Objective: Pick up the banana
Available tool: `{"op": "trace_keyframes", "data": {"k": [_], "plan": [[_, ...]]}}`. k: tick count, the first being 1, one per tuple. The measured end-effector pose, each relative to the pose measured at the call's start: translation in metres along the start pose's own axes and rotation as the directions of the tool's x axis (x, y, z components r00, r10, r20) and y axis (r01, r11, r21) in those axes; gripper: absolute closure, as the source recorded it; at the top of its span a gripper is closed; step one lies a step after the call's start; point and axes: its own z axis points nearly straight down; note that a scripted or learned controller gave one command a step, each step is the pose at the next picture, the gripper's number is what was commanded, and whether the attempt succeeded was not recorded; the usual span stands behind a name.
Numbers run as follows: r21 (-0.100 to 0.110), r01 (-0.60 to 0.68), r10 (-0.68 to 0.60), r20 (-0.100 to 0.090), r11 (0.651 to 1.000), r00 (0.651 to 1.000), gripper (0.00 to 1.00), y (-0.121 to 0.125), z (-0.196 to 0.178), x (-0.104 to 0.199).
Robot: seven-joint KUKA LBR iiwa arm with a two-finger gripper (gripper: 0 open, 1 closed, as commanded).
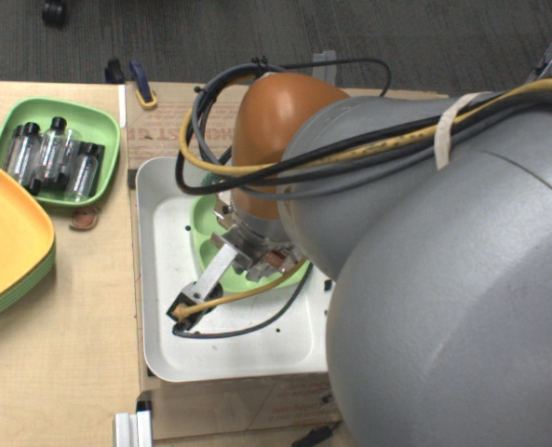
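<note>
Most of the white bin (164,245) is covered by the grey arm (443,250), which reaches low over a green plate (205,223) inside it. The gripper (252,250) is down at this plate, but I cannot tell how wide it stands or whether it holds something. The banana is hidden under the arm, so I judge the pick as not yet finished: the lift is still to do.

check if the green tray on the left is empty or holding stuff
Holding stuff: the green tray has several black-capped bottles lying in it.
</note>
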Motion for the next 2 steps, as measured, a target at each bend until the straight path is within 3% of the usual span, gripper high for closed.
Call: {"op": "trace_keyframes", "data": {"k": [1, 2], "plan": [[0.002, -0.05, 0.05, 0.001, 0.999, 0.999, 1.0, -0.013, 0.136, -0.008], [0.011, -0.288, 0.287, 0.028, 0.958, 0.957, 1.0, 0.086, 0.14, -0.058]]}}
